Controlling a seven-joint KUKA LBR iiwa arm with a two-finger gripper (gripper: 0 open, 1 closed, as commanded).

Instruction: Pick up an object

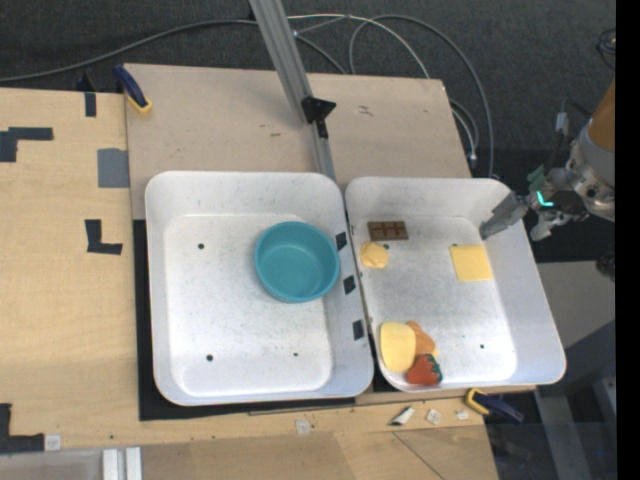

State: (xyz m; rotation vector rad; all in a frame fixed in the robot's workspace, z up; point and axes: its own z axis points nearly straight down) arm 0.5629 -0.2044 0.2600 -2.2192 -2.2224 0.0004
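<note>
At bin's rt edge: pincer [520, 218].

Light wooden surface [60, 298] bearing dark tape marks [98, 236] toward 9 o'clock. A paler board [220, 118] lies over it, on a black mat [145, 408]. Dark carpeted floor [120, 13] spans 12 o'clock, crossed by loose cables [400, 28]. A grey metal post [285, 53] slants in from 12 o'clock. Yellow-tipped clamps, possibly, at 11 o'clock [133, 90] and 5 o'clock [485, 403].
</note>
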